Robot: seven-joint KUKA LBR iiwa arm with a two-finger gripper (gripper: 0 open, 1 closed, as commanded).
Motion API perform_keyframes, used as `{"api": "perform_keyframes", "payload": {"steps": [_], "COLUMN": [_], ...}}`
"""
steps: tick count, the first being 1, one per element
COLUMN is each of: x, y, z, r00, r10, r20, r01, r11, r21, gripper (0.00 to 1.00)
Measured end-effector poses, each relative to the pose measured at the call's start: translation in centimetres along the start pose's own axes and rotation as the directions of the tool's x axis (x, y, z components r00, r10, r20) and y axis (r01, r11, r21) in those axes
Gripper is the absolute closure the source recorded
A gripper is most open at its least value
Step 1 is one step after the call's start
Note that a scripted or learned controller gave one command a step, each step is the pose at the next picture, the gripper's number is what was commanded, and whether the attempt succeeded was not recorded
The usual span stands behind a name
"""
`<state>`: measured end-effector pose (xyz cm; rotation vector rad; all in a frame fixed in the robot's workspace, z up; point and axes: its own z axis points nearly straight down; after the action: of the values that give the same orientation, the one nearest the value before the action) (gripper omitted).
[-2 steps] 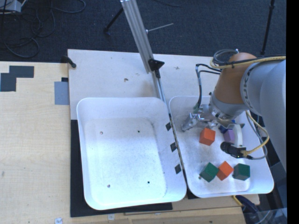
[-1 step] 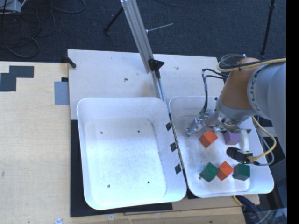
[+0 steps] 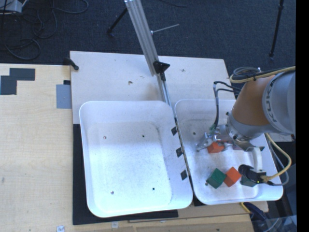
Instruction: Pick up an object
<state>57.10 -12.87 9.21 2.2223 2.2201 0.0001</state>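
My gripper (image 3: pixel 208 142) hangs low over the middle of the right bin (image 3: pixel 193 111), with the arm reaching in from the right. A red-orange block (image 3: pixel 216 148) lies right against the gripper's tip, partly covered by it; I cannot tell whether it is held. Nearer the front of the same bin, a green block (image 3: pixel 216 178) and an orange block (image 3: pixel 232 176) lie side by side, touching, clear of the gripper.
The left bin (image 3: pixel 96 129) stands beside the right one, with a ridge with black clips (image 3: pixel 178 151) between them. A slanted metal rail (image 3: pixel 145 37) rises behind the bins.
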Motion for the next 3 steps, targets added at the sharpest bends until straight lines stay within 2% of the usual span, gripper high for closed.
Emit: {"api": "perform_keyframes", "payload": {"steps": [1,2,3], "x": [-0.1,4.2,11.0], "y": [0.1,3.3,1.0], "z": [-1.0,-12.3,-9.8], "r00": [1.000,1.000,1.000], "r10": [0.004,-0.005,-0.006], "r20": [-0.001,-0.001,-0.004], "r01": [-0.004,0.005,0.006], "r11": [1.000,1.000,1.000], "r21": [0.001,-0.005,0.008], "gripper": [1.00,1.00,1.00]}}
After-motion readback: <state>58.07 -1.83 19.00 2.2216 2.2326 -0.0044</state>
